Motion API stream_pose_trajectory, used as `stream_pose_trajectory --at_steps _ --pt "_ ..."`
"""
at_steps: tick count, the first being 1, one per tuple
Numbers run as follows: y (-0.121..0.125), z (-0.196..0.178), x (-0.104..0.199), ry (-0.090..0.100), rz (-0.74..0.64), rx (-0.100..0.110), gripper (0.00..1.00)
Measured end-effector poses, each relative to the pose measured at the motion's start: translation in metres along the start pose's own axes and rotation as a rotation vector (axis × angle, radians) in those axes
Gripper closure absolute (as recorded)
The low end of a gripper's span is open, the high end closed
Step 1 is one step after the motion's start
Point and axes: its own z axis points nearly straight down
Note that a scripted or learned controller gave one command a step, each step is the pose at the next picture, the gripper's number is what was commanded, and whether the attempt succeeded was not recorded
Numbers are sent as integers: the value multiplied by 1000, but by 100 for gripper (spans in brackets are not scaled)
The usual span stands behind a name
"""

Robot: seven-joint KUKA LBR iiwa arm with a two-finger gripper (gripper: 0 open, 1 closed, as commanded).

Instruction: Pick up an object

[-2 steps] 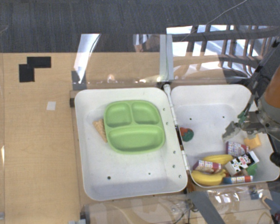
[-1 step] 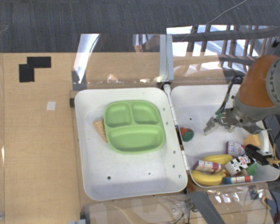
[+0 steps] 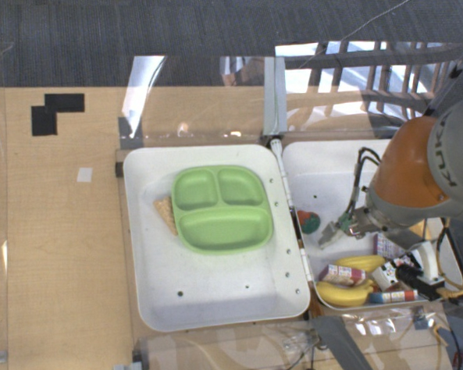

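Observation:
My gripper (image 3: 334, 231) hangs low over the left half of the right bin (image 3: 325, 178), reaching in from the right. Just left of it lies a small red and green toy fruit (image 3: 306, 219) against the bin's left wall. In front of the gripper are two yellow bananas (image 3: 360, 264) (image 3: 344, 293) with a small red-labelled bottle (image 3: 341, 274) between them. A red and blue marker (image 3: 395, 295) lies at the front edge. Nothing shows in the gripper's grasp.
The left bin (image 3: 156, 294) holds a green divided plate (image 3: 220, 208) with a tan cracker-like piece (image 3: 165, 214) tucked under its left rim. A metal divider (image 3: 296, 239) separates the bins. A purple and white packet (image 3: 388, 246) lies under the arm.

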Motion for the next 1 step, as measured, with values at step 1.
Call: stream_pose_trajectory --at_steps 1 --pt "-35 -1 -28 0 -237 -4 0"
